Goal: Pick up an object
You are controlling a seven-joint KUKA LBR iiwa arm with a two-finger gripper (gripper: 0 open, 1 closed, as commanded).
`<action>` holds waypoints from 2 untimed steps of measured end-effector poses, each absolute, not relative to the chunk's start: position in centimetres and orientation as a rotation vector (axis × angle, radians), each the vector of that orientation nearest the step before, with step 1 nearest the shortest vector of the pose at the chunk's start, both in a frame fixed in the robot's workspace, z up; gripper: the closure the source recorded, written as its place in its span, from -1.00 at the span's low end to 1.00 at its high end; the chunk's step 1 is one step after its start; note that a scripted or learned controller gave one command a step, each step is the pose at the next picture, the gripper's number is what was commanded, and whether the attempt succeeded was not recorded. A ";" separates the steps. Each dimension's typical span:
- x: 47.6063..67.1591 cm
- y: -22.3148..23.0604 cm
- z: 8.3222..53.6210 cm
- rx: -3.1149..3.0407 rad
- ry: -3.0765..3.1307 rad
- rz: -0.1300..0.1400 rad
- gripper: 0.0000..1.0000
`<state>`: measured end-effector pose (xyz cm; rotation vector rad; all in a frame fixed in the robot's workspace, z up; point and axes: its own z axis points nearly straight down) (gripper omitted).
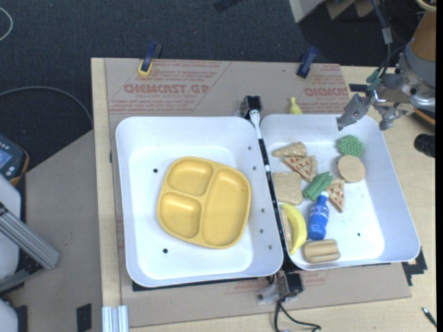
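Spread open and holding nothing, the gripper (pixel 369 113) hangs over the right bin's (pixel 394 213) far edge. Nearest lies a knobbly green ball (pixel 350 145), round, with no long axis. A tan disc (pixel 351 169) sits just beside it, waffle wedges (pixel 299 163) further left.

Dark blue-grey carpeted floor (pixel 83 19), pale wooden desk (pixel 104 185) under brown printed cardboard (pixel 201 88), blue clamps (pixel 307 61) at far edge
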<state>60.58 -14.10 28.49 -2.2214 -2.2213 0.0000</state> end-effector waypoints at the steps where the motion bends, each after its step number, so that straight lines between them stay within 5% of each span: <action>1: 57.5 -10.6 17.0 -2.211 -2.214 0.010 -1.00; 2: 51.7 -11.1 8.2 -2.221 -2.215 0.003 -1.00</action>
